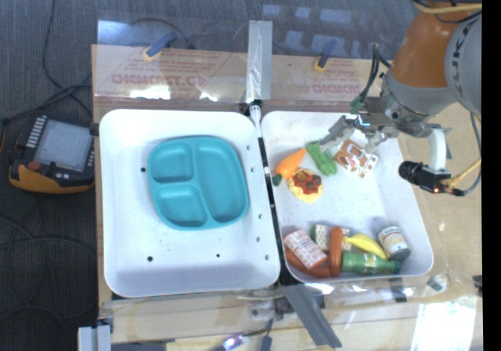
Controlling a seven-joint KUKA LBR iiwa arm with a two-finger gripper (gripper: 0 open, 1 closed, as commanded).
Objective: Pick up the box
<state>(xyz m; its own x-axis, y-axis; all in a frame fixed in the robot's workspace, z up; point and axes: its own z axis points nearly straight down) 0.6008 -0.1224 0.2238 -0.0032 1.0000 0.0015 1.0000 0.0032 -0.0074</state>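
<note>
- The box (356, 159), a small carton printed in white and orange-brown, lay tilted in the far part of the right bin (391, 200), just under the arm's wrist.
- The gripper (360, 132) hung right over it, at the box's far edge; whether it was spread or pressed together could not be told, and nothing showed it holding the box.
- Judging by its look, the box was probably light, thin cardboard: stiff enough along its edges, but liable to dent if squeezed hard on its broad faces, and smooth enough to slip.
- The best hold seemed to be across its narrow width, on two opposite side walls, with a modest squeeze.
- Just left of the box lay a green vegetable (320, 158), then a carrot (291, 162) and a small pizza slice (305, 184); the green piece was near enough to be nudged by a finger coming down on that side.
- To the right and near side of the box the bin floor was bare, so there was open room there for a finger.
- The bin's far wall stood close behind the box, leaving little room for approach from that side.
- Along the near wall lay a second small carton (303, 246), a sausage (336, 249), a banana (363, 244), a green bottle (368, 264) and a can (394, 240), well apart from the box.
- The left bin (125, 224) held a blue divided plate (197, 181).
</note>
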